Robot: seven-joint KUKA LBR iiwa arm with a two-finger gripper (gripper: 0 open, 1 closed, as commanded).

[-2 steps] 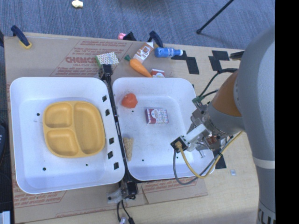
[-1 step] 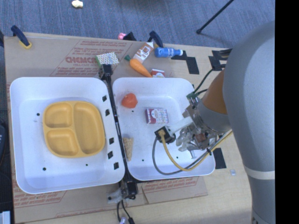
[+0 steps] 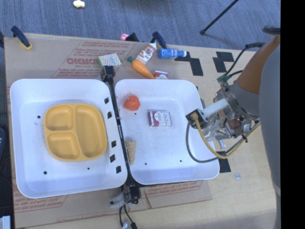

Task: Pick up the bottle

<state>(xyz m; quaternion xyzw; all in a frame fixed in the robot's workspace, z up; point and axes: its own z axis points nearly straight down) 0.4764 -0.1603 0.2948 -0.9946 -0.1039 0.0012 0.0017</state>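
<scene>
Where the right bin (image 3: pixel 190 89) serves as landmark, each thing is placed from it:
Arm (image 3: pixel 257 75): grey with an orange band, over the bench past the bin's right rim
Left bin (image 3: pixel 24 94): touching its left edge
Yellow tray (image 3: pixel 75 131): three-part, inside the left bin
Gripper (image 3: pixel 220 128): just outside the right rim among yellow cables; whether open or closed, cannot tell
Bottle (image 3: pixel 170 54): blue with a white cap, lying on the bench beyond its far rim
Carrot (image 3: pixel 141 68): just beyond the far rim
Red carton (image 3: pixel 159 119): inside, near the middle
Orange lump (image 3: pixel 132 102): inside, far-left corner
</scene>
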